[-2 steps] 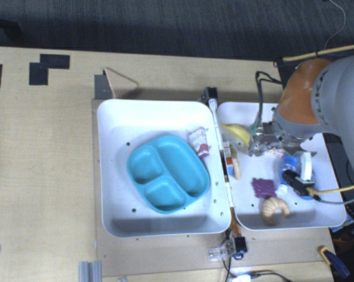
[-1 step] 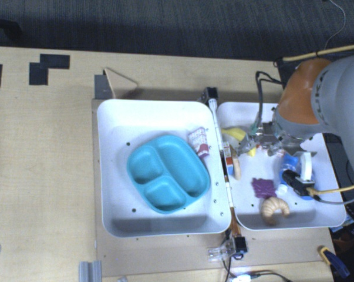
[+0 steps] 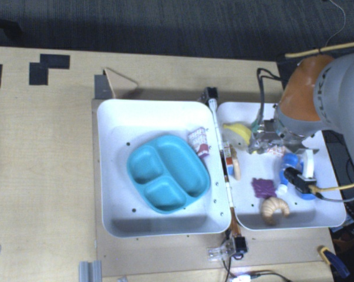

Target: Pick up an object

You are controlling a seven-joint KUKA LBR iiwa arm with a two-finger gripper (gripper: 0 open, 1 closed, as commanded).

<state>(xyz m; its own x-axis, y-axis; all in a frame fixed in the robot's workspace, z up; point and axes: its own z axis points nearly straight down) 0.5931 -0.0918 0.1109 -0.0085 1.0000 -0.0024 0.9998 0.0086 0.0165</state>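
Gripper [image 3: 260,141] down in the right bin [image 3: 326,216], beside the yellow object [image 3: 238,133].
Jaws' state: cannot tell; likely still reaching, next needs a firm close and lift.

We see the gripper [image 3: 260,141] over the right bin [image 3: 326,219]. Just to its left lies a banana [image 3: 238,133]; nearer the camera from it sit a small toy [image 3: 263,187] and a croissant [image 3: 275,208]. Well left of it, the left bin [image 3: 115,216] holds a divided tray [image 3: 167,173].
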